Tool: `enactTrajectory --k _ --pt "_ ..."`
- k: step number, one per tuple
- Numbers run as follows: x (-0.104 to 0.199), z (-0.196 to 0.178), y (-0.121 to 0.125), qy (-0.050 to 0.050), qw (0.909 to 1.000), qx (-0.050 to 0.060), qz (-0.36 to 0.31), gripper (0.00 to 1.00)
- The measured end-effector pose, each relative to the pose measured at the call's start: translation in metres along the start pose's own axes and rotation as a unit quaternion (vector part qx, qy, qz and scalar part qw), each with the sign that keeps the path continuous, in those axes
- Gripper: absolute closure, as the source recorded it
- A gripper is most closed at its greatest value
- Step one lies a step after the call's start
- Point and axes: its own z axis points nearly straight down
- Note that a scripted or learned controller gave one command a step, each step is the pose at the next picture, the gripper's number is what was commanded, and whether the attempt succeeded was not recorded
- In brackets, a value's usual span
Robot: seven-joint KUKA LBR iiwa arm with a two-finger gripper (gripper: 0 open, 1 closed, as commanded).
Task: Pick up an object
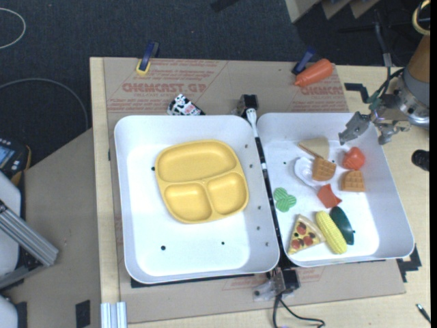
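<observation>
- On the table (68,203), w/ printed cardboard under them: two shallow white bins side by side.
- Left bin (136,238): holds a yellow 3-compartment plate (200,179), roughly centred, tilted a bit.
- Right bin (389,203): holds the small toy foods.
- Arm comes in from right, gripper (369,130) over right bin's far right corner; fingers spread apart, nothing between them.
- Red tomato-like piece (354,158) just below/near gripper, not touching as far as I can tell.
- Waffle piece (353,181) just beside tomato; 2nd waffle piece (323,170) on a small white dish (303,169).
- Pizza slice (304,235), corn cob (330,231), dark green veg (343,225) grouped at near edge.
- Small red piece (328,196) mid-bin; green leaf (284,199) near left wall.
- Orange carrot (314,72) on table beyond bins.
</observation>
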Motion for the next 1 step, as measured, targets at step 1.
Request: enactTrajectory --k 1 --pt "0.0004 -0.0083 0.0028 -0.002 1.0 -0.007 -0.002 0.0"
